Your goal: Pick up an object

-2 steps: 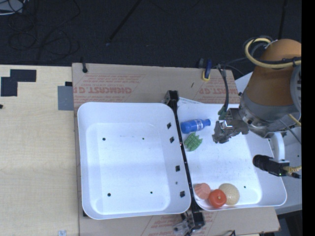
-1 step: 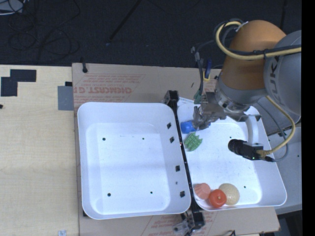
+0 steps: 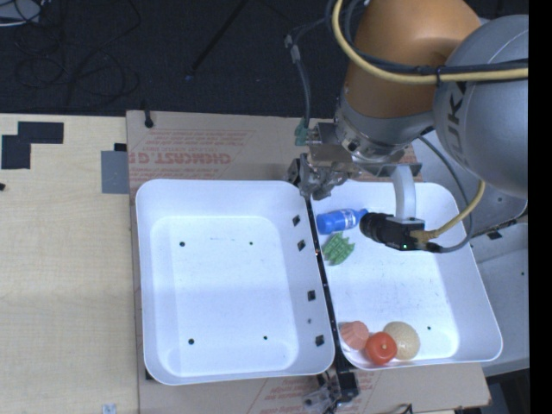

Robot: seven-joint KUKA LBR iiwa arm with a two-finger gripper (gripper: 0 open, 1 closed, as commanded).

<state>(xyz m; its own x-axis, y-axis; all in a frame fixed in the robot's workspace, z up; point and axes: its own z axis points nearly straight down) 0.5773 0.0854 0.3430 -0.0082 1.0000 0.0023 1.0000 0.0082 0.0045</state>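
Note:
My gripper (image 3: 316,182) hangs over the far left corner of the right bin (image 3: 466,317), near the wall between the two bins. A blue bottle (image 3: 340,221) lies just below and to the right of it, with a small green object (image 3: 337,250) in front of the bottle. In the right bin's near left corner sit a red tomato-like ball (image 3: 380,348), a beige round object (image 3: 403,339) and a pink piece (image 3: 352,332). Nothing shows between the fingers.
The left bin (image 3: 172,222) stands beside the right one, sharing a divider with black clips (image 3: 311,266). A black cylindrical part with a cable (image 3: 392,231) hangs over the right bin. Cardboard lies under both bins.

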